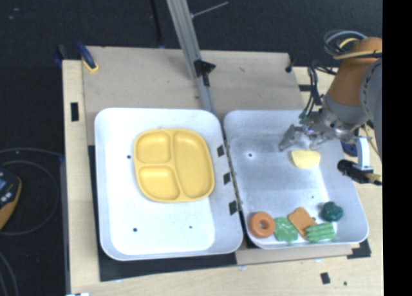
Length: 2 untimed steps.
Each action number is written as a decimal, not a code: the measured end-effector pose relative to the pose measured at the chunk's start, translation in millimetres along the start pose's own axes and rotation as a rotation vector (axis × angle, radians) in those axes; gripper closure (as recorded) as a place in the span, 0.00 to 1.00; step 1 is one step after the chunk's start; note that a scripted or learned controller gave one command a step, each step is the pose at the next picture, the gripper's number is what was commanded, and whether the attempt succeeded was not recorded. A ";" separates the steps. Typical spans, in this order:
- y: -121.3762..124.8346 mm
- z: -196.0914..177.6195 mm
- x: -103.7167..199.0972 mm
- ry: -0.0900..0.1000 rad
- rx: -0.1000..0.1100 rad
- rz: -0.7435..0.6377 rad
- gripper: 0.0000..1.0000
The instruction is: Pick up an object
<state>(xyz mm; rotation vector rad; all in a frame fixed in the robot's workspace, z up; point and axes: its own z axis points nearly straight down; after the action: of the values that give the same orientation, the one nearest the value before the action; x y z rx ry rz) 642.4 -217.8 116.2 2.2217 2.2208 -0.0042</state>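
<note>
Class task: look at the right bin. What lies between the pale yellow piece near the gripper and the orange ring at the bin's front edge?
Nothing: in the camera view, bare white bin floor separates the pale yellow piece from the orange ring.

Grey arm [370,98] with an orange band [351,76], dark cables, metallic fingers [291,139].

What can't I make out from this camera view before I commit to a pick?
- Gripper: too small and blurred to tell whether it touches the pale yellow object beside it.
- Green toy pieces by the orange ring: too small to identify.
- Arm: cut off by the view's right edge.
</note>
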 end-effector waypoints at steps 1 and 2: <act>0.4 15.2 -1.1 0.000 -0.002 -0.001 0.00; 1.8 2.2 -2.1 -0.003 -0.007 -0.002 1.00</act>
<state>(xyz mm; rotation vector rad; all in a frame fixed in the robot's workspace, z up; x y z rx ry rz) 644.2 -219.9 114.0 2.2142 2.2180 0.0009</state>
